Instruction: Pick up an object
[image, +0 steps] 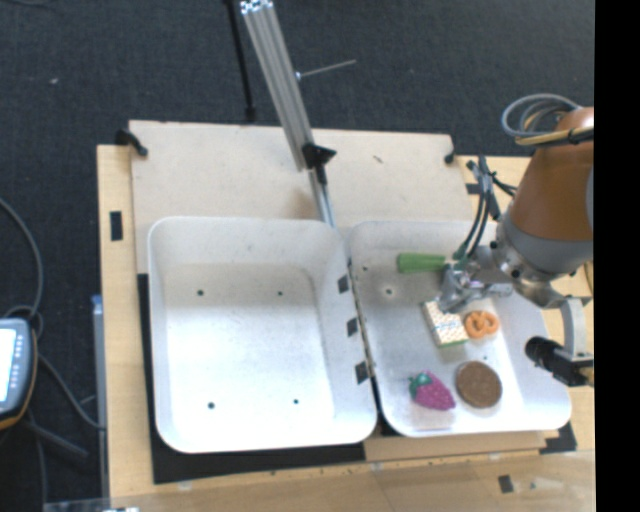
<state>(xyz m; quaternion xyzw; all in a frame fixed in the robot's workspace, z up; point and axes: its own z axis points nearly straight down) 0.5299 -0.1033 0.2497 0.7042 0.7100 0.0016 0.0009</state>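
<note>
Over the right white plastic bin (520, 415), tool (455, 293) sits low just above the pale speckled rectangular block (443, 322), finger state can't tell, nothing visibly gripped, so pick looks not yet done: grasp and lift remain.

We see a pale wooden bench (250, 170) standing on dark speckled carpet (60, 70). An aluminium post (280, 80) slants up toward 12 o'clock, and black cables (25, 250) trail across the floor at 9 o'clock.
</note>
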